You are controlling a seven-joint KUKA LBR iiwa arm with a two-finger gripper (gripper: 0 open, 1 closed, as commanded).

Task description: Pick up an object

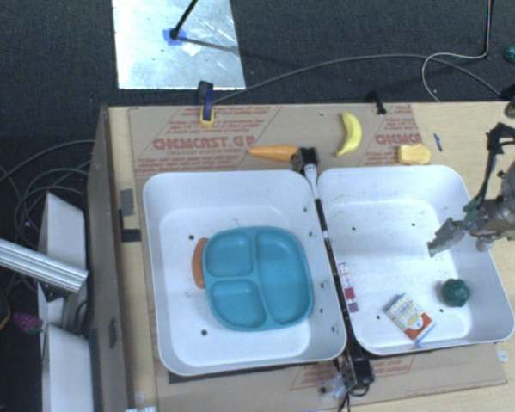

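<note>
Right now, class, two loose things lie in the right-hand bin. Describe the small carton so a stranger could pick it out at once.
Start at the right bin, the one without the blue tray. Look along its near edge, towards the middle divider: the small carton lies there at a slant. It is boxy, white and orange, unlike the round dark green ball to its right.

Left bin point(167, 205) holding a blue divided plate point(258, 275), with an orange sausage-like piece point(197, 262) just beside its left edge. Behind the bins, on the brown board point(194, 139): a carrot point(272, 153), a banana point(350, 133) and a yellow chunk point(414, 155). Farther back, on dark floor point(43, 66), a shiny metal sheet point(177, 41). Cables point(456, 61) trailing at upper right.
</note>
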